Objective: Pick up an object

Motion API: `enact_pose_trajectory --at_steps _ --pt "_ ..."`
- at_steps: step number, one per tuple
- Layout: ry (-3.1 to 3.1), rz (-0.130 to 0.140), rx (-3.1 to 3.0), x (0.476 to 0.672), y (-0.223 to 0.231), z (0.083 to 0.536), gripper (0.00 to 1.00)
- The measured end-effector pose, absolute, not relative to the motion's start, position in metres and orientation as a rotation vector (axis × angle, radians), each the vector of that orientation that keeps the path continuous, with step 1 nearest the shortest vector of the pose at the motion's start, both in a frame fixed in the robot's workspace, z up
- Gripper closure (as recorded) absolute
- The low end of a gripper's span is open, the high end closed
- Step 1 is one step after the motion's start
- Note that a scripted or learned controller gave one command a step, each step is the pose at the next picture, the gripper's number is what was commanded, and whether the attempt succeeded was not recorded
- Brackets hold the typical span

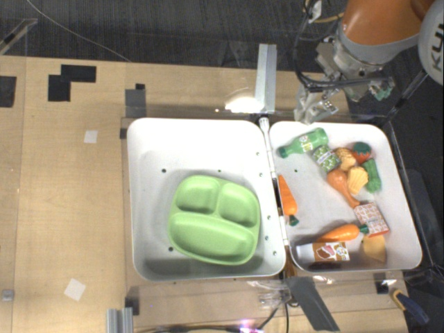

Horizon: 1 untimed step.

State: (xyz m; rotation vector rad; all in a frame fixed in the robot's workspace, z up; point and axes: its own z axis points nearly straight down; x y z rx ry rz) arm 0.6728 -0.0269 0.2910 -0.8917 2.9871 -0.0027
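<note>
The right bin [402, 186] holds several toy foods. A green bottle [304, 143] lies at its back left, and a carrot [286, 195] lies along its left wall. A brown bottle [329, 252] and another carrot [340, 232] lie near the front. A cluster of orange, yellow and green pieces [352, 171] sits at the back right, with a small patterned box [371, 218] in front of it. My gripper [315, 108] hangs above the back left edge of this bin, just behind the green bottle. Its fingers stand apart with nothing between them.
The left bin [149, 158] holds a green divided plate [215, 218]. A grey metal post [266, 82] stands behind the seam between the bins. Cables hang beside the arm's wrist [378, 19] at the top right.
</note>
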Motion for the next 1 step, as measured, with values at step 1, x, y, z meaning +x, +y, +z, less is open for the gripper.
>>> enact_pose_trajectory --at_steps 1 --pt "2.975 -0.004 -0.89 0.675 -0.0257 0.3052 1.0"
